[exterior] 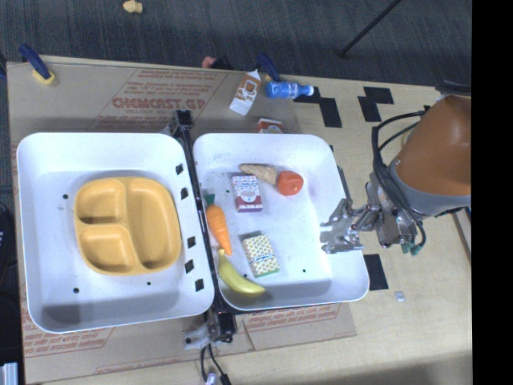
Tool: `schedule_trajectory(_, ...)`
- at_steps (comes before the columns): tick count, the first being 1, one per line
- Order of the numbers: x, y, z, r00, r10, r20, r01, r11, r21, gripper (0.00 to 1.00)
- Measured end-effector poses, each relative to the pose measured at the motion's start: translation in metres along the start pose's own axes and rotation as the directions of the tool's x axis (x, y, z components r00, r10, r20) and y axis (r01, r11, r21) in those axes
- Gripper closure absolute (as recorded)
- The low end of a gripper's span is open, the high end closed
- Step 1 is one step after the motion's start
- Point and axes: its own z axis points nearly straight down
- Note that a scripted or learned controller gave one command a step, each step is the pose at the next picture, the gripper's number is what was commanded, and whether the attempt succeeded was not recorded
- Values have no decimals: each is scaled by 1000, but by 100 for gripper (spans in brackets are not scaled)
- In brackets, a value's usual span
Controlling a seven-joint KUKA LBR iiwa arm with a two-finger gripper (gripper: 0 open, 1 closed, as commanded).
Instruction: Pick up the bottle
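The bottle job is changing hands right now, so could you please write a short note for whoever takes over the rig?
Gripper: at the right wall of the right bin, holding nothing that I can see; finger state unclear from this view.
Bottle: blue, lying on its side on the bench beyond the right bin's far edge, outside both bins, well away from the gripper.
Right bin also holds a carrot, banana, tomato and two small cartons. Left bin holds a yellow divided plate.
Done: nothing yet; the bottle is not grasped.
Left: reach the bottle, grasp and lift it.
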Motion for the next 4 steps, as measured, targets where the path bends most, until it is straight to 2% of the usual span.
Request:
schedule_trajectory(1,0,0,-20,904,-427,5,427,904,4,100)
schedule_trajectory(2,-9,1,-3,739,-674,1,674,739,2,100)
schedule_trajectory(3,-14,1,-15,531,-848,2,847,531,5,100)
schedule_trajectory(4,0,0,-6,272,-962,0,962,272,2,100)
